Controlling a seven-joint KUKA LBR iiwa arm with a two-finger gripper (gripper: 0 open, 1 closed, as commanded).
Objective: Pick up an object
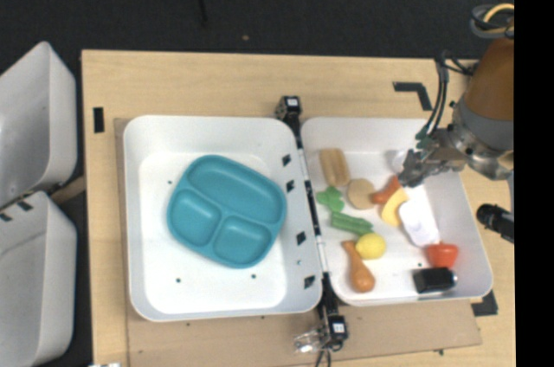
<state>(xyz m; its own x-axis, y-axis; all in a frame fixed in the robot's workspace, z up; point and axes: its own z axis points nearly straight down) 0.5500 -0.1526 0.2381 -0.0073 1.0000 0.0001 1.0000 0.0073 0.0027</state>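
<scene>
1. Gripper [414, 169] fingers: whether spread or closed, I cannot tell; they hang low over the right bin [459, 270] near its right edge.
2. Plate [227, 209], teal, sits mid left bin [143, 287].
3. Banana [393, 207] lies just below the gripper.
4. Lemon [370, 247] sits mid-bin.

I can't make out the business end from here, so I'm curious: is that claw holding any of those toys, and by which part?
It cannot be told. The claw hangs low over the right bin, just above the orange piece and the white block, but no toy shows clearly between its tips.

A teal plate [227, 210] lies in a white bin [138, 270]; a yellow lemon [370, 247].
</scene>
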